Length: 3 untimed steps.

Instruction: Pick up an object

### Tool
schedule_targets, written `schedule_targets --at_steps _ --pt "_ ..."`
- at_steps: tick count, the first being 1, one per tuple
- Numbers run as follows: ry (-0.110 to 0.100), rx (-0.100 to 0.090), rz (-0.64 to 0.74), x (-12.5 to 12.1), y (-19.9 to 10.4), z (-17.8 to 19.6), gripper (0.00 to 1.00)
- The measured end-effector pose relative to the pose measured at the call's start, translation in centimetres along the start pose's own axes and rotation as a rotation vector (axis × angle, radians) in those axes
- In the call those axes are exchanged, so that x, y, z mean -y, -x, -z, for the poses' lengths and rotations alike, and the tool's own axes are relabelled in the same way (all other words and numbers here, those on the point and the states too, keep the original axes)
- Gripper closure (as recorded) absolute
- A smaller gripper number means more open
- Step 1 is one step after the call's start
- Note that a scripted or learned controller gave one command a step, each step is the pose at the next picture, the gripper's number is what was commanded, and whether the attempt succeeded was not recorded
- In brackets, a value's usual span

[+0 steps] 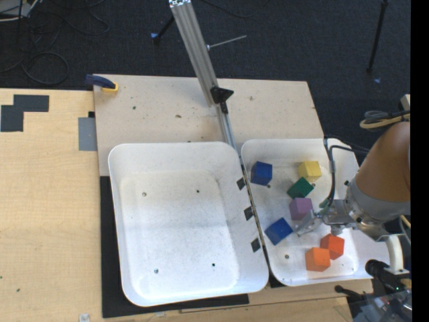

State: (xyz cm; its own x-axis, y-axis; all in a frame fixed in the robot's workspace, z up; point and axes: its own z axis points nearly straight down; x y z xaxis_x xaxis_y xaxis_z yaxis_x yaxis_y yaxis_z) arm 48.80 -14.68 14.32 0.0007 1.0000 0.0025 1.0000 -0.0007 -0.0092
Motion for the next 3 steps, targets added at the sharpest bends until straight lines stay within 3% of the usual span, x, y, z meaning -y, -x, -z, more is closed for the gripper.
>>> schedule_targets --at_steps 1,2,3 --pt "0.009 0.002 0.001 -0.1 0.1 -2.9 0.0" --pt "0.005 0.0 -0.005 0.0 0.2 -2.1 1.0" --pt "0.012 0.003 -0.005 0.0 1.3 3.3 1.0"
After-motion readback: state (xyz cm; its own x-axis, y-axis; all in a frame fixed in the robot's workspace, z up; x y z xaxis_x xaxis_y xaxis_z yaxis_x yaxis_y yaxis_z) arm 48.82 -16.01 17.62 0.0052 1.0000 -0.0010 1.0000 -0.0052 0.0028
